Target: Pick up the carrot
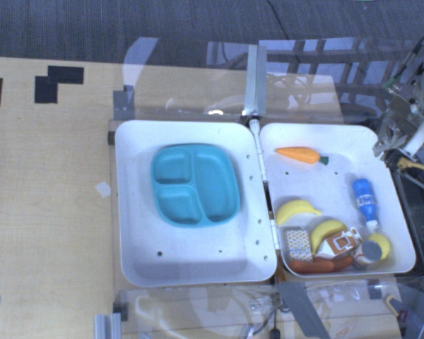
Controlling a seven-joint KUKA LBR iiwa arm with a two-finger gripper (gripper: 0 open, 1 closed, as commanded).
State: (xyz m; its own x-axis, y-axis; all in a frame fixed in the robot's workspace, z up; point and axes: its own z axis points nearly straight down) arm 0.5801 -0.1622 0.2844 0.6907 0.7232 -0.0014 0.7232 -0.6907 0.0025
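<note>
The carrot (297,155) lies flat in the right bin (339,179), in that bin's upper left part, close to the back wall. Its thick orange end points toward the divider between the bins and its small dark green tip points right. It touches nothing; bare white floor surrounds it on all sides.

By its look it is judged a light, rigid toy piece with a smooth, tapering skin that may slide under pressure. The soundest hold would be across the thicker middle of the body, away from the narrow tip, where a pinch could squeeze it out.

The gripper (399,136) sits at the upper right of the frame, over the bin's right rim and well apart from the carrot. Whether it is released or clenched cannot be told at this resolution; nothing is seen in its grasp.

A blue bottle (364,198) lies to the lower right of the carrot. Bananas (297,210), a sausage (314,265) and small packets crowd the bin's lower part. None obstructs a straight descent. The left bin (131,210) holds a blue divided plate (195,184).
</note>
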